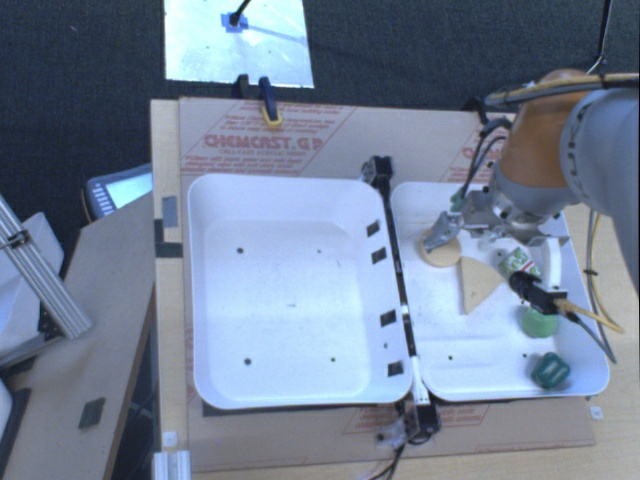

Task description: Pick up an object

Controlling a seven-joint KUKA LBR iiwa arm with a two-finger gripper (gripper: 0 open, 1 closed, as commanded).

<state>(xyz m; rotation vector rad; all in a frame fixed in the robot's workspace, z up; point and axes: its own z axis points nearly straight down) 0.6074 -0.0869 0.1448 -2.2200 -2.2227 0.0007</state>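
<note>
While the jaws (440, 236) hang low in the right bin (440, 368), their tip sits just over a tan disc (441, 256) near the bin's far left part; I cannot tell whether they are parted or closed. Just right of the disc lies one tan wedge (476, 284). Farther right, close to the right wall, are one small bottle (517, 262), one green cup (539, 321) and, by the near right corner, one teal block (550, 370). That makes five things, all in the right bin, crowding its right half; its near left floor is open. The left bin (290, 288) offers broad free floor. Both bins rest on the surface (270, 133).
</note>
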